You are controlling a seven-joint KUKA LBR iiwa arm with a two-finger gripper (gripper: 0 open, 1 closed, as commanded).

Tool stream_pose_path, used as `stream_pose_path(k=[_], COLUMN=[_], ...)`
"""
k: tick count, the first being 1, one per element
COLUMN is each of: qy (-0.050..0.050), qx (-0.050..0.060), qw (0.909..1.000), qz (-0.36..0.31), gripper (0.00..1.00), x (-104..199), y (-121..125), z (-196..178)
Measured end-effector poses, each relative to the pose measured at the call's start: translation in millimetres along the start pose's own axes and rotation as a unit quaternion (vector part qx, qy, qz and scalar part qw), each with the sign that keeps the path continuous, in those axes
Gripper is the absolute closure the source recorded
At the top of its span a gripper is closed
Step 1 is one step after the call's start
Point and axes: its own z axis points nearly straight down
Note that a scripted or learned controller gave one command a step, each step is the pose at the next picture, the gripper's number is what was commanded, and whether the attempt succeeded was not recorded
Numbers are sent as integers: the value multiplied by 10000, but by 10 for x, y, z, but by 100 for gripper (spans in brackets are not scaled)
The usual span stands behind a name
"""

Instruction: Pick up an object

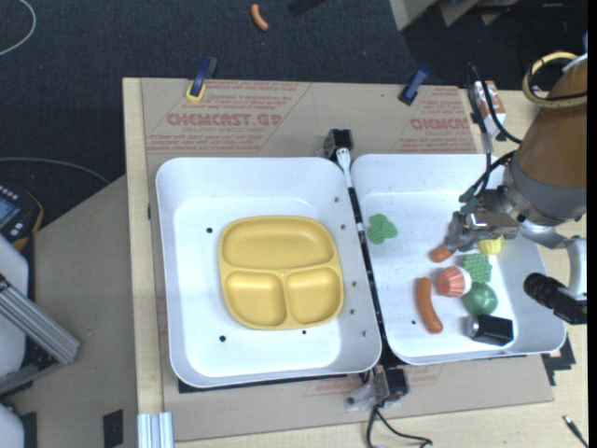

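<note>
The right bin (410,189) holds several toy foods. A green leafy piece (380,229) lies near its left wall. A small orange piece (440,253), a pink and orange cup-shaped piece (451,282), an orange sausage (428,304), a green textured piece (478,267), a green ball (481,299), a yellow piece (492,246) and a black block (492,329) crowd the bin's right half. My gripper (466,234) hangs low over this cluster, just right of the small orange piece and above the green textured piece.
The left bin (187,250) carries a yellow divided plate (280,271). A black divider runs between the bins. The arm's body (555,161) covers the right bin's far right side. Clamps sit at the board's back edge.
</note>
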Motion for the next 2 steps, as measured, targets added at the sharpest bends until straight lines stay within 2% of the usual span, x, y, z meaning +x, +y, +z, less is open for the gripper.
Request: stream_pose_path(k=[1, 2], qy=[-2, 2], qx=[-8, 20], qw=[10000, 10000], qz=[-14, 1], gripper=[100, 100], x=[119, 11], y=[105, 42], z=[41, 168])
